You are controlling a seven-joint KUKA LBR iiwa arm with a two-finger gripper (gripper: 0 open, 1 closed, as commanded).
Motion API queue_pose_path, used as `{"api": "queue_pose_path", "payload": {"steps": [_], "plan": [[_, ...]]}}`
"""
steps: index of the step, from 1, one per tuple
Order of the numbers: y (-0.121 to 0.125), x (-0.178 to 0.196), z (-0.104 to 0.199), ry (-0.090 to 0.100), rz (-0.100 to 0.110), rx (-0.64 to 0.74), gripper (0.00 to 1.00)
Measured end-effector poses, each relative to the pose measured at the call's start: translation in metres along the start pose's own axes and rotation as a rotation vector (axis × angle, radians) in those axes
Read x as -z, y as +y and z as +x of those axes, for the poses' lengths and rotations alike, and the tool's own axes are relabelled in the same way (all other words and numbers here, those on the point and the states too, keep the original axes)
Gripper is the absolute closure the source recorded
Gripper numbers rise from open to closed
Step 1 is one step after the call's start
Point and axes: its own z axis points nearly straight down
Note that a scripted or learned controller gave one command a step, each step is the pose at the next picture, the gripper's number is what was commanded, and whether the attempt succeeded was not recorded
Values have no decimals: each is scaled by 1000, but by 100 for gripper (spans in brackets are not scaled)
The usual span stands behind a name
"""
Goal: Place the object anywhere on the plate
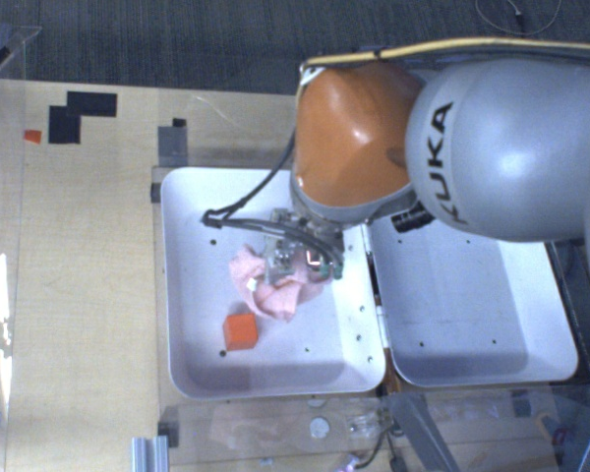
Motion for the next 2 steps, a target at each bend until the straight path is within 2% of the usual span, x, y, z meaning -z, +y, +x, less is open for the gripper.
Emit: {"api": "queue_pose_path", "payload": {"steps": [1, 2], "plan": [[40, -4, 21, 1, 0, -2, 100], [40, -4, 20, 1, 0, -2, 0]]}}
